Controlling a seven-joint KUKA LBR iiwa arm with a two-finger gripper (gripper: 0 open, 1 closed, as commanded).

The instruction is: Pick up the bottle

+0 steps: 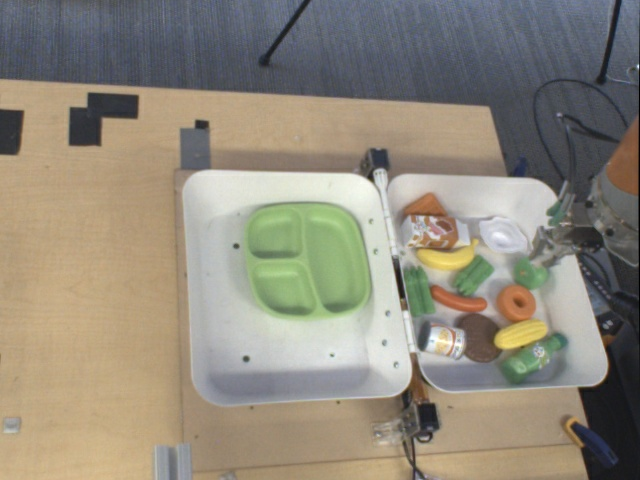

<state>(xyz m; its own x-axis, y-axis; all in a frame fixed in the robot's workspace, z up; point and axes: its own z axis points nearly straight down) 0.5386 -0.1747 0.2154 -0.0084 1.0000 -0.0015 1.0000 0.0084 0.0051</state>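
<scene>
Near corner of the right white bin [590,373]: green plastic bottle [530,359] lying on its side, just beside a yellow toy corn cob [521,334]. Farther back: orange ring doughnut [517,302]. At the bin's far right edge: metal two-finger gripper [552,240], finger spacing indiscernible. Left bin: green compartment plate [305,260].

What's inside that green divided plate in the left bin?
The green three-compartment plastic plate holds nothing in any compartment. It hides the white bin floor beneath it.
</scene>
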